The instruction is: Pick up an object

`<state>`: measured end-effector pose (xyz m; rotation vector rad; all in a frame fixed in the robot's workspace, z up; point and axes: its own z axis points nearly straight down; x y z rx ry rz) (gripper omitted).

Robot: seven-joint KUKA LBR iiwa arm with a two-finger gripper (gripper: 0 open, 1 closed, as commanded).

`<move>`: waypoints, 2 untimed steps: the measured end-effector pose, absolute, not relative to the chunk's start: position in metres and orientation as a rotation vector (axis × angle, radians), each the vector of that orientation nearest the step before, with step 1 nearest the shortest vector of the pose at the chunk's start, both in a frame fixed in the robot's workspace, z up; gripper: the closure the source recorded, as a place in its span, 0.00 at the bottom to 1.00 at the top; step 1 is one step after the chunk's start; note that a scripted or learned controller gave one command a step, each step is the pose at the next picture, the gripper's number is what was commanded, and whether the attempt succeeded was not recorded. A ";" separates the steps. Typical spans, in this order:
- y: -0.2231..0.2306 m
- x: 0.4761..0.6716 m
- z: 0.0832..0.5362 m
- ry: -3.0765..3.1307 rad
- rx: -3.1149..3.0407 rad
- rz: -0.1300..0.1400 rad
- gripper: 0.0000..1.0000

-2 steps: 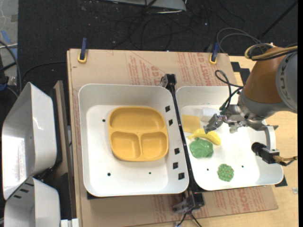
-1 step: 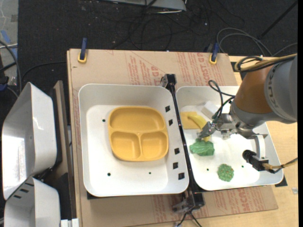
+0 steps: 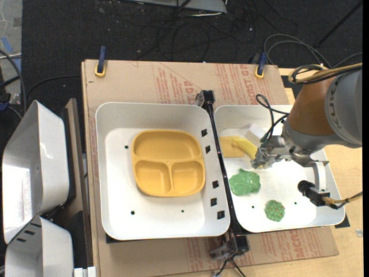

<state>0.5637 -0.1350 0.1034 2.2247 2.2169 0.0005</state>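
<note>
I'm mid-approach, the jaws' gap impossible to tell, with the banana (image 3: 237, 147) just beside them; next I'd centre and close.

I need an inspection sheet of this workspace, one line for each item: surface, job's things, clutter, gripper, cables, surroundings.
Surface: left bin and right bin, both white, on cardboard.
Job's things: right bin holds a banana, a big green piece and a small green piece; left bin holds a yellow tray.
Clutter: nothing seen.
Gripper: gripper low in the right bin, between banana and big green piece; grasp cannot be told.
Cables: black cables on the floor behind the bench.
Surroundings: dark floor; white tubs at left.
</note>
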 end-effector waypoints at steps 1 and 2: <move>-0.133 0.566 0.167 2.221 2.215 0.004 1.00; -0.133 0.567 0.214 2.222 2.215 0.003 1.00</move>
